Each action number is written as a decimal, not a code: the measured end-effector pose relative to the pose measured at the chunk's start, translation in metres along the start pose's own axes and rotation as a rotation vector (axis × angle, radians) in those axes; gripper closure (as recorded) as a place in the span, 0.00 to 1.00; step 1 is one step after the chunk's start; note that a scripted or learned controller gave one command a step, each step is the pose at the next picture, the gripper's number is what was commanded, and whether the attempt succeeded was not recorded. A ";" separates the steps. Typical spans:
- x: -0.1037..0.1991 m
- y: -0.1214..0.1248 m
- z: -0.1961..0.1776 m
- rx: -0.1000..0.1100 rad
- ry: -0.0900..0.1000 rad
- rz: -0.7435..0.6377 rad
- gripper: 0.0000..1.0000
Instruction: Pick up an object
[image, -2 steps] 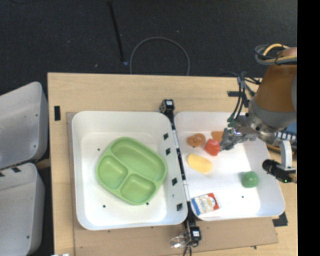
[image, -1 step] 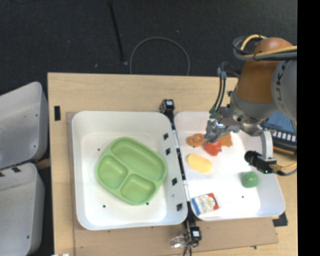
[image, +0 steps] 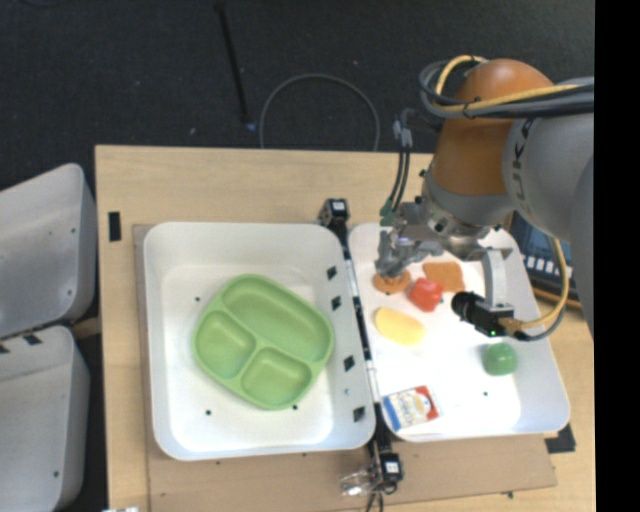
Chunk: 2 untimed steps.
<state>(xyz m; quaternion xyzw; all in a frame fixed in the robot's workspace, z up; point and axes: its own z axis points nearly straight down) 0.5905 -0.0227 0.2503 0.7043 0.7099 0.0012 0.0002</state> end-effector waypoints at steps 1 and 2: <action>0.053 0.014 -0.008 -0.001 0.000 0.001 1.00; 0.111 0.022 -0.010 0.000 0.000 0.000 1.00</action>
